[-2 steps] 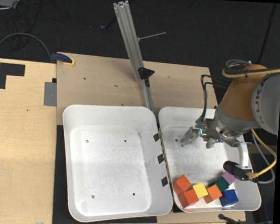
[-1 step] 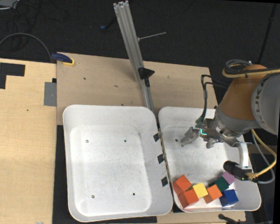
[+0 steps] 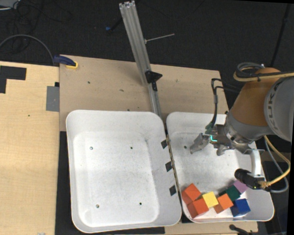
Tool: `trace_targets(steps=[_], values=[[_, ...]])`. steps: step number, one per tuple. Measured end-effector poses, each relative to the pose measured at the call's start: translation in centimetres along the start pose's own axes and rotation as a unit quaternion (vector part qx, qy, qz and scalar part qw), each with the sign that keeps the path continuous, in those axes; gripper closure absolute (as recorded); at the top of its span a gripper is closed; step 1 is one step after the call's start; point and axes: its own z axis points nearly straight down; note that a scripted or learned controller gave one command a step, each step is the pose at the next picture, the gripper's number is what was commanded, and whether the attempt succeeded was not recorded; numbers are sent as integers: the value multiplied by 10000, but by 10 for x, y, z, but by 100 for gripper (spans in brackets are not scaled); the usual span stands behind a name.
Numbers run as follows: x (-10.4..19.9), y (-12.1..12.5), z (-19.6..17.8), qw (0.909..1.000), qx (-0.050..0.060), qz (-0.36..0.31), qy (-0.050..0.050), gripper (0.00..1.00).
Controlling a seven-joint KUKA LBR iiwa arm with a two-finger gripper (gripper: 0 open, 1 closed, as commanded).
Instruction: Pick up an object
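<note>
Dark laboratory backdrop with cables; a pale wooden worktop (image 3: 119, 87) carries two shallow white bins, and an aluminium strut (image 3: 139, 48) leans over it from 12 o'clock. The jaws (image 3: 209, 143) of the grey-and-orange arm (image 3: 258, 109) hang over the upper half of the right bin (image 3: 186, 123), two fingers spread apart with nothing between them. The coloured blocks lie well apart, toward 5 o'clock from the jaws: orange block (image 3: 192, 192), red block (image 3: 199, 207), yellow block (image 3: 210, 200), a second orange (image 3: 225, 201), green (image 3: 232, 192), blue (image 3: 240, 207), purple (image 3: 240, 186). A sound pick probably means travelling to the cluster's edge, descending astride one block. The left bin (image 3: 116, 167) sits at 9 o'clock.
</note>
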Motion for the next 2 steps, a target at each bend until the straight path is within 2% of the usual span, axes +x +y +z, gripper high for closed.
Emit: trace_targets(steps=[2], values=[[0,0,0,10000,-1,4,0,0]])
